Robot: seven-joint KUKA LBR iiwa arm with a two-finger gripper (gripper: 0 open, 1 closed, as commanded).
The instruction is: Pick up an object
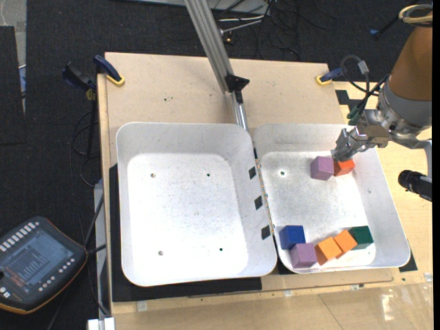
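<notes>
In the right bin [385, 205] a purple block [321, 168] lies beside an orange-red block [344, 166] near the far right side. My gripper [346, 150] hangs right over the orange-red block, its tip at the block's top edge. Whether it touches the block is not clear. Along the bin's near edge lie a blue block [291, 236], a second purple block [303, 254], an orange block [329, 247] and a green block [360, 237].
The left bin [124, 184] adjoins the right one along a middle seam. A slanted metal pole [210, 33] stands behind the bins. Clamps [110, 71] sit at the bench's far corners, and a pendant [34, 263] lies at the lower left.
</notes>
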